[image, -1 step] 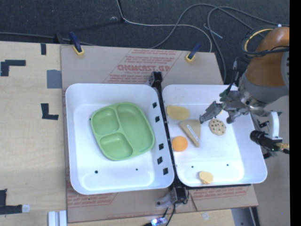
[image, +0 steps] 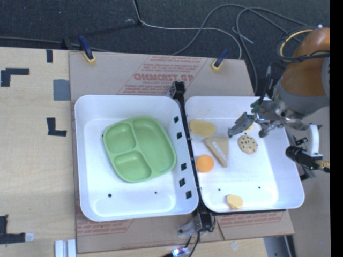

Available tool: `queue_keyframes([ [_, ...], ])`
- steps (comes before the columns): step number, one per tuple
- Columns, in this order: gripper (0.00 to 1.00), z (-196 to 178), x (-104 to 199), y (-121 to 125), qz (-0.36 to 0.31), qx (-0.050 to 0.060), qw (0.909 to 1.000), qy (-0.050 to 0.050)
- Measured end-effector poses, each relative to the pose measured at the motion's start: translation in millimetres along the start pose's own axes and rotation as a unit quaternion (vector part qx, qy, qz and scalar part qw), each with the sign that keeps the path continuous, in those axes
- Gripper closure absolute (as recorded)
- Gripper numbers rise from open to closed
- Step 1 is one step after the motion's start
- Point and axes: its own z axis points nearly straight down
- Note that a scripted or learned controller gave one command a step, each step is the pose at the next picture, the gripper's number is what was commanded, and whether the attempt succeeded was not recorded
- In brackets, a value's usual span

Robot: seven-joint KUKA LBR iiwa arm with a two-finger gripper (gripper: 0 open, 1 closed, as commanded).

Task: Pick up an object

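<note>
A: Biggest first?
B: Left bin point(image: 86, 159), a green divided plate point(image: 139, 149) at its centre; right bin point(image: 284, 189) beside it.
A: The arm?
B: Gripper point(image: 251, 126) at the right bin's one o'clock, fingers apart, clamping nothing.
A: The food?
B: Sandwich wedge point(image: 218, 151) centre; yellow piece point(image: 202, 127) at eleven; orange ball point(image: 204, 164) at nine; cookie point(image: 247, 144) just under the fingertips; small yellow bit point(image: 234, 201) at six.

A pale green divided plate point(image: 140, 148) sits in a white bin point(image: 91, 143). The other white bin point(image: 284, 189) holds an orange ball point(image: 204, 163), a tan cookie point(image: 247, 144) with dark specks, and yellow pieces point(image: 202, 127).
</note>
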Motion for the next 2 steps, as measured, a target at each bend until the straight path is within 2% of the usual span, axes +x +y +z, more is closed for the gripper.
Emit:
queue_keyframes([
  [2, 0.0, 123, -6, 4, 0.0, 0.003, 1.0, 0.0],
])
